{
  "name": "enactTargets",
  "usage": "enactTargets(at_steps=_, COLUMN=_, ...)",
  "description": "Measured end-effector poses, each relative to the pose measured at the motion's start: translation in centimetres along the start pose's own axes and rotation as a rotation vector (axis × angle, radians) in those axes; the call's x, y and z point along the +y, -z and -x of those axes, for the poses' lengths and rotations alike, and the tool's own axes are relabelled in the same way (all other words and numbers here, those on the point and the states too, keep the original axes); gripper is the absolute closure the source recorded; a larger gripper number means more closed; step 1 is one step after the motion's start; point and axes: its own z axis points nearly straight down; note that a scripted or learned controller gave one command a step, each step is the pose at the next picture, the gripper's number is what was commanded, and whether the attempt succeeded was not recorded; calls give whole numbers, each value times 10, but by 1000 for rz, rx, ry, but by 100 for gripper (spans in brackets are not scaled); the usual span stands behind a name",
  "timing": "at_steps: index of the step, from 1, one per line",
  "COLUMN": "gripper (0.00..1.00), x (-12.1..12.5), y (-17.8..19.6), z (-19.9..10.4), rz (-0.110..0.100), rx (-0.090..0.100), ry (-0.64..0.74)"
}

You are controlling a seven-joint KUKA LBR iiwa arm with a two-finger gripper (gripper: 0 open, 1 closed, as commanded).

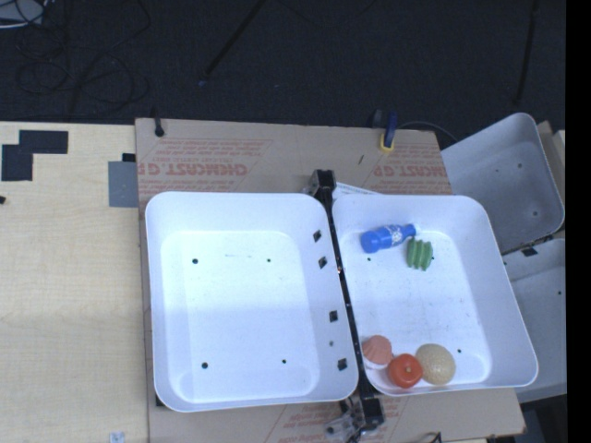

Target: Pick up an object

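Best candidate here is probably the small blue bottle (pixel 387 237), lying on its side near the far end of the right bin (pixel 513 307). It looks like light, stiff plastic, likely a bit slick and prone to rolling, so a pinch across the middle of the body seems safer than going for the narrow cap end. A little green ridged object (pixel 420 253) sits just beside it on the right, close enough to get bumped if the approach comes in from that side.

Down in the near corner there's a cluster: a pinkish round piece (pixel 377 349), a red tomato-looking toy (pixel 404 370) and a beige ball (pixel 435 364), touching or nearly so and tucked against the bin wall. Round, crowded, awkward to pinch. The left bin (pixel 231 397) is next door. Whether the gripper is spread or closed, can't tell.
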Motion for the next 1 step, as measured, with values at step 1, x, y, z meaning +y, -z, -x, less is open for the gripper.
enactTargets(at_steps=1, gripper=100, x=3, y=5, z=-1, rz=-8, rx=2, ry=4)
